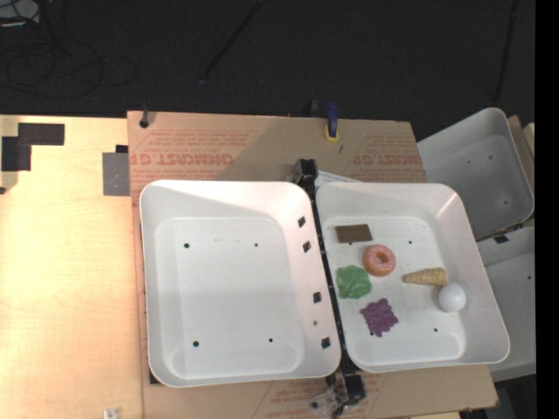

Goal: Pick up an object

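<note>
A dark clip (349,388) pinning the two bins together sits closest to me, well to the near side of the doughnut (379,259) and a little left of it. Far left of the doughnut is the left bin (227,278), bare white floor. The right bin (419,221) holds everything worth picking. A flat brown card (353,233) lies just beyond and left of the doughnut. A green lump (353,282) sits just beside it on the near left, and a purple cluster (379,316) lies directly on its near side. To the doughnut's right lies a cone (425,277) on its side, and further right a white ball (452,298), close to the cone's wide end.

From where I stand I cannot tell how the gripper is set or whether it has hold of anything.

My worry is the crowding: a descent on the doughnut could clip the green lump and shove both aside. The ball would likely roll off at a touch, the card looks too flat to pinch, and a drop into the left bin would catch nothing
</note>
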Tool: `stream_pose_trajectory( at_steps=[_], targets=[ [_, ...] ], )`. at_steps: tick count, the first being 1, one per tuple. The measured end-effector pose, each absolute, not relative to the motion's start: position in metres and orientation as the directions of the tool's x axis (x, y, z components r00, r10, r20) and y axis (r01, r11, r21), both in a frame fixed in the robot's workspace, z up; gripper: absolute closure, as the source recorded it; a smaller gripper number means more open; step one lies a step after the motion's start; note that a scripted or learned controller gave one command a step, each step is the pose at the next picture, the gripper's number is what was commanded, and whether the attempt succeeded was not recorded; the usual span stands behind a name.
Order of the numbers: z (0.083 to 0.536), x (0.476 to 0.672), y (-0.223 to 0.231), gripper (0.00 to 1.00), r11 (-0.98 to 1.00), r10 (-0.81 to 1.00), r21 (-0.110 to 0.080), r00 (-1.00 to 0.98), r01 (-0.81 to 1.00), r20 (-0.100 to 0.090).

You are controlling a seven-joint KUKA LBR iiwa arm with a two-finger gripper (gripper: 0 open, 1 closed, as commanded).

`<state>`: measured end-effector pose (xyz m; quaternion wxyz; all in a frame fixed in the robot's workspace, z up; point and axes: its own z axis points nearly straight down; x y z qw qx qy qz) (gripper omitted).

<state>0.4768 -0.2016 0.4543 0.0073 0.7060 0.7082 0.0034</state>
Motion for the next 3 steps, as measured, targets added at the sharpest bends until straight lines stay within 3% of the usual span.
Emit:
stream_pose_trajectory(
  at_steps=[1,2,3],
  targets=[
    [0.309,0.474,-0.203,1.00,0.000,1.000,-0.015,0.000,1.000,0.005],
    [0.391,0.477,-0.215,1.00,0.000,1.000,0.006,0.000,1.000,-0.003],
    [0.198,0.473,-0.211,1.00,0.000,1.000,-0.017,0.000,1.000,0.007]
  ],
)
